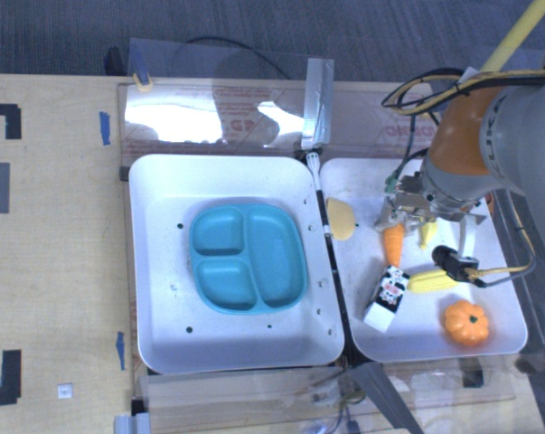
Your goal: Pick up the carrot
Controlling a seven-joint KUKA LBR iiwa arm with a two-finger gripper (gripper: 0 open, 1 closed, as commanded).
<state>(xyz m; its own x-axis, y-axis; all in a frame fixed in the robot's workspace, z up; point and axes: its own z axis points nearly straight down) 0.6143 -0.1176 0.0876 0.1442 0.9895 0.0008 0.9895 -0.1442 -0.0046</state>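
Reaching: the hand (408, 213) hangs low over the right bin (512, 337), wrist above and to the right.
Carrot: the carrot (394, 242) lies in the right bin, just below the hand, touching or nearly so.
Axis: its length runs roughly toward and away from the hand, narrow end pointing down the view.
Grip: cannot tell whether released or clenched.
Neighbours: milk carton (387, 298) just below; banana (432, 282) and pumpkin (465, 323) to the right.

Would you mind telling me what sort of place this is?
Probably a robot lab: a robot arm over two white bins, toy food such as a carrot and pumpkin, and blue tape marks on the bench.
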